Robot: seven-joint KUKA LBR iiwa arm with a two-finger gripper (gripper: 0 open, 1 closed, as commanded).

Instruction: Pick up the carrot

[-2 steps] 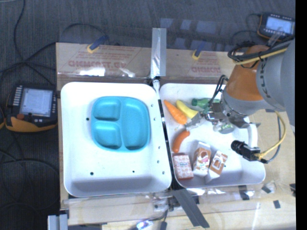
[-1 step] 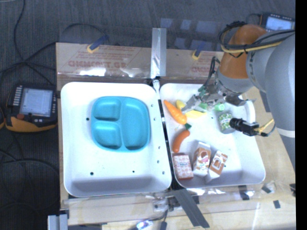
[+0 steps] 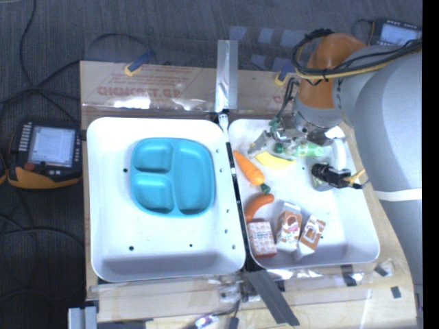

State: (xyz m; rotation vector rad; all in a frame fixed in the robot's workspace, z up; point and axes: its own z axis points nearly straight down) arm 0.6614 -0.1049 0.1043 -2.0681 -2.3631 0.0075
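1. Risk: the carrot (image 3: 248, 168) lies against the right bin's (image 3: 363, 242) left wall; fingers may strike the wall or nudge the yellow banana (image 3: 274, 160) just beside it.
2. End effector (image 3: 285, 139): near the right bin's back edge; finger state cannot be told.
3. Right bin: carrot, banana, sausage (image 3: 258, 205), three small cartons (image 3: 288, 230).
4. Left bin (image 3: 110, 252): blue divided plate (image 3: 171, 175).

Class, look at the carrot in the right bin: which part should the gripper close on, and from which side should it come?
Grip the carrot across its thick orange middle, coming straight down from above. It lies flat and slanted beside the bin's left wall, so fingers likely fit best across its narrow width.
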